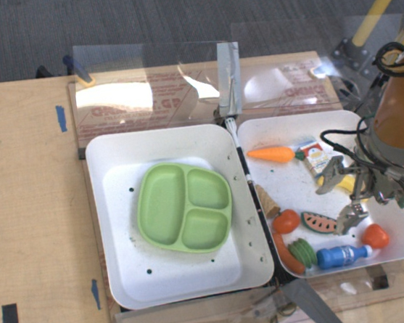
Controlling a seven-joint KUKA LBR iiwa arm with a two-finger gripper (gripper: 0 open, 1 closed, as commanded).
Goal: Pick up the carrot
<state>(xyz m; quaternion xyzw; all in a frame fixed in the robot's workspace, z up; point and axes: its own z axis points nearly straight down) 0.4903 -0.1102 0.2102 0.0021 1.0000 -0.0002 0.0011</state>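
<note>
The carrot [271, 155], orange with a small green top at its right end, lies on its side in the upper left part of the right bin [286, 131]. My gripper [341, 197] hangs over the right middle of that bin, to the right of and below the carrot and well apart from it. Its two fingers are spread, one finger [328, 178] higher and the other lower, with nothing held between them. A small yellow piece [346, 184] lies under the gripper.
A red and white box [315, 156] sits next to the carrot's green end. A watermelon slice [319, 222], tomato [286, 221], cone [267, 200], blue bottle [340, 256] and red fruit [375, 235] crowd the bin's lower part. The left bin holds a green divided plate [184, 207].
</note>
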